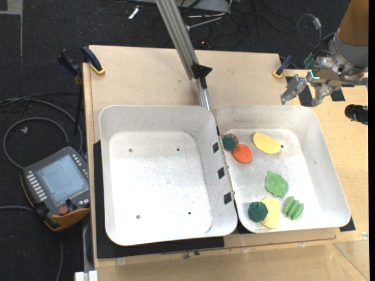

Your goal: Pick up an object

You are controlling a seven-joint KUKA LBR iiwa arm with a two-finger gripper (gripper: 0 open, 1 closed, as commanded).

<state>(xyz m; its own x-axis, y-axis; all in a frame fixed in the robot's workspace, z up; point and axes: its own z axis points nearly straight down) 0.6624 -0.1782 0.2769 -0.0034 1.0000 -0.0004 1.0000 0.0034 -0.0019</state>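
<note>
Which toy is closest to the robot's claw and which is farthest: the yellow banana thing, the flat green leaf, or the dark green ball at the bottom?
Measured from the gripper, above the right bin's top edge:
1. Yellow banana piece, near the bin's top.
2. Flat green leaf, in the middle of the bin.
3. Dark green ball, near the bin's bottom edge.

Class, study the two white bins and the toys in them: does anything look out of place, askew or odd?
Nothing looks spilled or damaged. All the toys lie in the right bin. One oddity: the dark green piece overlaps the yellow piece at the near edge. The claw hangs beyond that bin's far rim.
</note>
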